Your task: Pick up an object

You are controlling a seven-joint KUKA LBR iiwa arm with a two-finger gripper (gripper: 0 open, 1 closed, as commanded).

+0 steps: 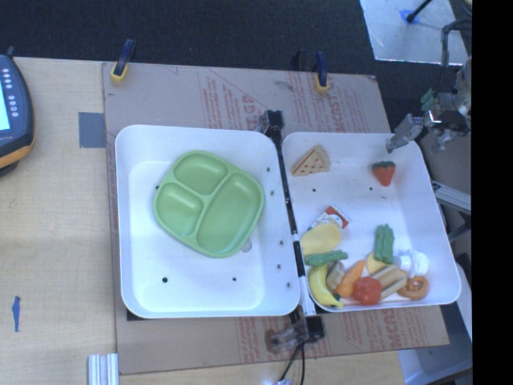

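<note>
The tool (410,131) hangs at the far right corner of the right bin (429,207), over its rim; whether it is open or closed cannot be told, and nothing can be seen gripped in it. Just near of it, apart, a strawberry (384,172) lies on the bin floor. A wedge of bread (311,162) sits at the far left of that bin. The other toy foods crowd the near end: a banana (320,287), a tomato (366,290) and a pretzel (414,287). The left bin (140,287) holds a green divided plate (210,203).
</note>
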